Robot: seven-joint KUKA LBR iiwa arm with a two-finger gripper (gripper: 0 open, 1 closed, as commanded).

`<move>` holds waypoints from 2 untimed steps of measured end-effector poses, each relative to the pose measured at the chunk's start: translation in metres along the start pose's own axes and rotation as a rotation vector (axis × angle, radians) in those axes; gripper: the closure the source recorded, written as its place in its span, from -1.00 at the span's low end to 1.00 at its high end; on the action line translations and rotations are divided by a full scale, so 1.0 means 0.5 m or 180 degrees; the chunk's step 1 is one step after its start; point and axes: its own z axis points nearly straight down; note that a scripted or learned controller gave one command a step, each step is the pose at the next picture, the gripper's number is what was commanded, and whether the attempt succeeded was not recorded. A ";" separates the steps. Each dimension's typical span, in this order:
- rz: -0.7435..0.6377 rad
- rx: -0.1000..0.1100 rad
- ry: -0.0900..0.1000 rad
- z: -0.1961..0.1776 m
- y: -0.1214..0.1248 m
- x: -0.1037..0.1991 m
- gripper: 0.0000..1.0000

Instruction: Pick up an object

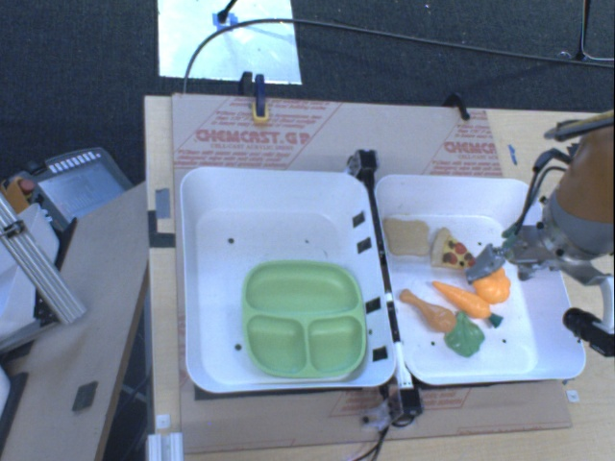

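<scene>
The right bin (pixel 548 353) holds a slice of toast (pixel 407 237), a pizza slice (pixel 450 250), an orange fruit (pixel 494 287), a carrot (pixel 461 299), a brown drumstick (pixel 429 311) and a green broccoli piece (pixel 464 337). My gripper (pixel 498 260) reaches in from the right and hovers low over the right bin. It sits just above the orange fruit and beside the pizza slice's right edge. The gripper's body hides part of the fruit's top. I cannot make out anything held in it.
The left bin (pixel 221 219) contains a green divided plate (pixel 306 317) near its front. A black divider strip (pixel 373 248) runs between the two bins. A grey device (pixel 77 185) and a metal rail (pixel 38 267) lie on the side table at left.
</scene>
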 end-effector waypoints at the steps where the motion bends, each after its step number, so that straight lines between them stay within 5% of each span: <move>1: -0.0011 -0.0036 -0.0006 -0.013 0.005 0.002 -1.00; 2: -0.0005 -0.0035 -0.0007 0.080 0.003 -0.017 -1.00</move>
